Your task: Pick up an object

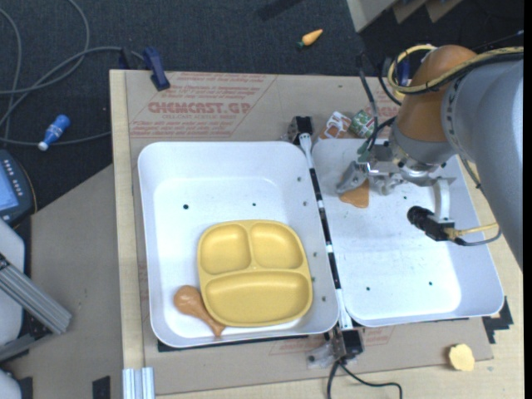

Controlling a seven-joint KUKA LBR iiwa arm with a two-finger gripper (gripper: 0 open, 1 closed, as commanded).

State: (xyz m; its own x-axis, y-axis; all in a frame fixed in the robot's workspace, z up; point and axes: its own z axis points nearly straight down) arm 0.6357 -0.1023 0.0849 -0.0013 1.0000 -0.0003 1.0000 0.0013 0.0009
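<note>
Whether the gripper (363,183) has closed cannot be told. Just under it lies a small orange piece (357,196), flat and wedge-shaped, on the floor of the right bin (399,281), near its upper left corner.

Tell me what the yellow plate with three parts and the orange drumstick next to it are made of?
The yellow plate looks like moulded plastic: one even colour, rounded dividers, soft sheen. The orange drumstick, lying against the plate's lower left edge in the left bin, seems to be toy plastic or rubber, smooth and uniformly coloured; which one, the picture leaves open.
</note>
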